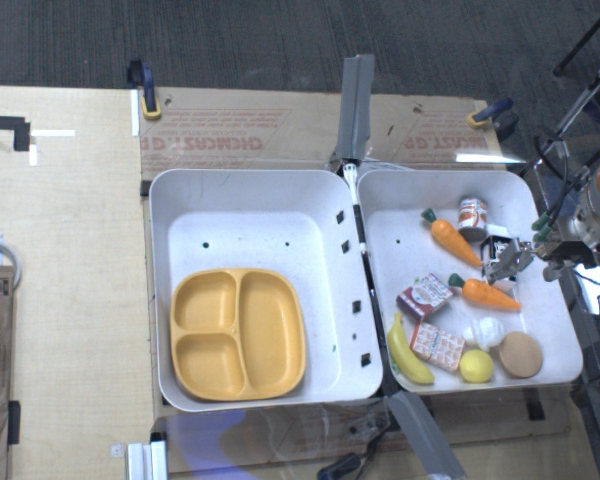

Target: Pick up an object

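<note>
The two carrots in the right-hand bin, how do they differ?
The upper carrot lies slanted, leafy end up-left; the lower carrot lies nearly level, leafy end left. The upper sits beside a small can; the lower sits nearer the brown egg-shaped thing. Both are orange with green tops.

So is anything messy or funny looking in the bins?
Nothing looks spilled or broken. The toy food is just jumbled in the right bin: two carrots lie at slants, and the banana hugs the bin's left wall. The yellow tray sits flat in the left bin, slightly turned.
</note>
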`<state>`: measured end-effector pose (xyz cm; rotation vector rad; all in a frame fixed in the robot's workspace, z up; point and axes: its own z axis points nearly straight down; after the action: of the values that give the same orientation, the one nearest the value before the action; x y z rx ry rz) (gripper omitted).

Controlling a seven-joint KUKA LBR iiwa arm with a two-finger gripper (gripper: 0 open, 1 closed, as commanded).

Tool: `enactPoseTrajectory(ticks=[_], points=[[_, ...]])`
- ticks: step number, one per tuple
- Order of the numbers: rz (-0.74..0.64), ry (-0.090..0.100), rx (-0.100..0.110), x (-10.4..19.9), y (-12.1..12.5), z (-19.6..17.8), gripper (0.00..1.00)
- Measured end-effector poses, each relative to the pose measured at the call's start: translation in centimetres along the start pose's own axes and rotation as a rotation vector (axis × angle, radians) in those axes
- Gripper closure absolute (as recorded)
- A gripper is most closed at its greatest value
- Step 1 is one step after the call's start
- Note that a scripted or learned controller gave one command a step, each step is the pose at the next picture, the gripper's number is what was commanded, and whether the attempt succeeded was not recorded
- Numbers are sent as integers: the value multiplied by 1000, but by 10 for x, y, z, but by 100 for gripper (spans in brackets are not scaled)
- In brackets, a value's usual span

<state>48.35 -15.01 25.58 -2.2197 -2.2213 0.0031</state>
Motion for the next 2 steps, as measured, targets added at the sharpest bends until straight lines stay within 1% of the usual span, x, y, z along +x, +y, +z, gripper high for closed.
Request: enactPoseTrajectory(ticks=[1, 2], points=[[-34, 1, 1, -23, 39, 69, 0], [-321, 0, -3, 16, 122, 163, 0]])
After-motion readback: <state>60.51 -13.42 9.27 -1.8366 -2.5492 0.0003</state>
